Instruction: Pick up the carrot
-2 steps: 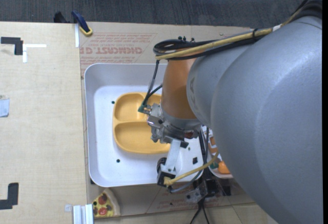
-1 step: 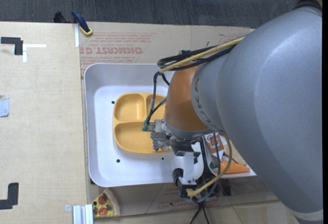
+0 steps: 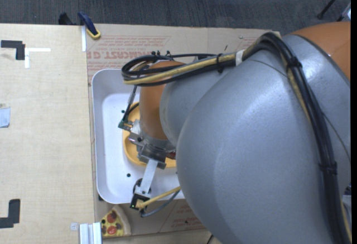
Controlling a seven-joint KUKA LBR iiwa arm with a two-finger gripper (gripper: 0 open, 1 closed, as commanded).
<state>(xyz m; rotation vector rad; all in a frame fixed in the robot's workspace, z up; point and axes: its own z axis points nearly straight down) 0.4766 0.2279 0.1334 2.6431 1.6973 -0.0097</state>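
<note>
Camera view. Noted grey arm (image 3: 262, 142) entering from right, with orange band (image 3: 152, 104) above the wrist. Noted black and yellow cables (image 3: 162, 67) looped over the wrist. Found gripper (image 3: 146, 151) lowered inside white bin (image 3: 106, 142), over its middle. Cannot tell the grip state: hidden beneath the wrist. Found yellow-orange shape, possibly the carrot (image 3: 128, 147), lying on the bin floor at the gripper's edge toward frame left, mostly covered. Not confirmed as held. Noted dark speck (image 3: 121, 112) on the bin floor, apart from the gripper. Found bin resting on cardboard (image 3: 184, 47), cardboard on pale table (image 3: 44, 142). Noted pizza-like toy (image 3: 111, 223) outside the bin, just beyond its near edge. Noted blue-and-yellow tool (image 3: 89, 25) at the table's far edge, well apart from the bin.
</note>
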